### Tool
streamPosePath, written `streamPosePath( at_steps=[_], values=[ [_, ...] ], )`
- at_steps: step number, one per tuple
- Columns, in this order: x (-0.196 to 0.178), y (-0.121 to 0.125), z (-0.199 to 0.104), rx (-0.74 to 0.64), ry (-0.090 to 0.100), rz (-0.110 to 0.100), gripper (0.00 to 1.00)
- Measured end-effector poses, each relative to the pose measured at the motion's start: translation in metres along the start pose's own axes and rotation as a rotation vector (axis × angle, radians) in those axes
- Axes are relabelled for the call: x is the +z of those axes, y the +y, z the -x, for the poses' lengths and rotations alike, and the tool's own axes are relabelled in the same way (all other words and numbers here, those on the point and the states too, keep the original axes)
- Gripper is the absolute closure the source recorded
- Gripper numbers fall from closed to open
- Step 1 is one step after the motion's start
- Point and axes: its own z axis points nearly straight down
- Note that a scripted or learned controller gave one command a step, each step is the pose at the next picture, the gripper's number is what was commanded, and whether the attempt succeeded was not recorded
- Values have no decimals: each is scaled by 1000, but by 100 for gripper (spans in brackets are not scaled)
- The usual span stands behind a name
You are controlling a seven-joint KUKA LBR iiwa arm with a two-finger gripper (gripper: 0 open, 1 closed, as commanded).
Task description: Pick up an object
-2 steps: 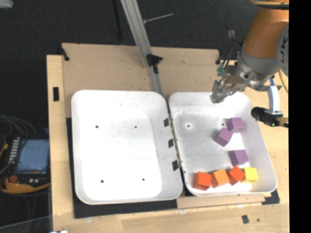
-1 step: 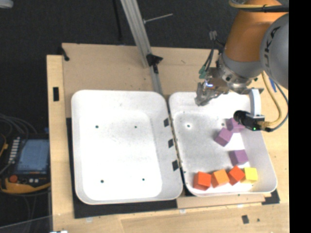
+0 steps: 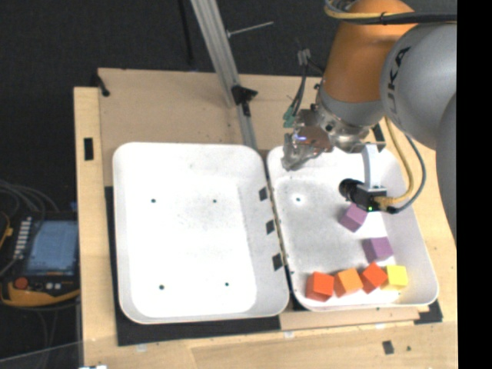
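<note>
Since the task names no special object, any of the blocks can be the target.

Tool position: the tool (image 3: 296,154) hangs over the far left corner of the right bin (image 3: 315,214), close to the edge shared with the left bin (image 3: 188,229).

Tool state: I cannot tell; that part is small and blurred.

Nearest object: a purple block (image 3: 354,217) lies on the floor of the right bin, toward the right and nearer the camera from the tool, near but not beneath it.

Second object: another purple block (image 3: 377,247) lies further the same way, just past the first one.

Row at the near wall: a red-orange block (image 3: 320,285), an orange block (image 3: 348,281), a red block (image 3: 373,276) and a yellow block (image 3: 397,275) sit side by side, touching or almost touching. These are well apart from the tool.

Long axis: the blocks look like cubes, so I judge no clear long axis. The first purple block sits turned at an angle to the bin walls.

Deciding relation: the tool must travel diagonally right and toward the near side before going down.

Possible trouble: a black part on a cable (image 3: 357,192) hangs just beside the first purple block.

Counter: the wooden counter (image 3: 88,206) carries both bins.
</note>
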Motion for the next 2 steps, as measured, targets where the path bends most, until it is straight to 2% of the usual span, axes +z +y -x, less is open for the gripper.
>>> streamPosePath(
  at_steps=[2],
  values=[
    [29,-24,-93,1,0,-2,100]
  ],
)
